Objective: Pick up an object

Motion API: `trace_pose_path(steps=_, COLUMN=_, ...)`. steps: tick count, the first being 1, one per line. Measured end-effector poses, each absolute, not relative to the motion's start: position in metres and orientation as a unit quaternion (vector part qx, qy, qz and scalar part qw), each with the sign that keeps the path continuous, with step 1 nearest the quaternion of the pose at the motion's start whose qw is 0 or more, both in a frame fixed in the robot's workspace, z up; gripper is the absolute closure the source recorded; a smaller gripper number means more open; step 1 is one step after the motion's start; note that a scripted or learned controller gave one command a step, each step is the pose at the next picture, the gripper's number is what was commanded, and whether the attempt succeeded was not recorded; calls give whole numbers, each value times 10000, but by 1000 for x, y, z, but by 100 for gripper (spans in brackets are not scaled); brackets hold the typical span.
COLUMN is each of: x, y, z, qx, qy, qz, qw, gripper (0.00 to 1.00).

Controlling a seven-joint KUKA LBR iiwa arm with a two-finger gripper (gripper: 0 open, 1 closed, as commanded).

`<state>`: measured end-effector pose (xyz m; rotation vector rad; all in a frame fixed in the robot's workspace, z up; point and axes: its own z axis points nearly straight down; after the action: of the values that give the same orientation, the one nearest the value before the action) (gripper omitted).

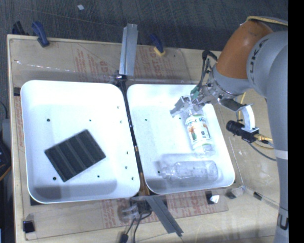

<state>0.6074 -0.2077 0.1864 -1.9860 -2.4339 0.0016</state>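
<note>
Hand (185,107) low in right bin (152,178), just at top of labelled bottle (198,131); open or closed, cannot tell. Clear bottle (188,170) lying nearby along front wall. Risk: round plastic rolling aside, slipping out.

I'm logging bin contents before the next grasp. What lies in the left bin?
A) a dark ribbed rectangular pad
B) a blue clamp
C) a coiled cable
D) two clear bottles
A: a dark ribbed pad lies flat in the left bin, while both bottles sit in the right bin.
</note>
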Motion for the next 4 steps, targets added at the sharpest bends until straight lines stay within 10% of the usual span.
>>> trace_pose_path(steps=2, x=630, y=-173, z=111, qx=-7396, qy=-6731, qz=13, qw=28, gripper=0)
trace_pose_path(steps=4, x=607, y=-197, z=185, qx=-7256, qy=-6881, qz=2, qw=6, gripper=0)
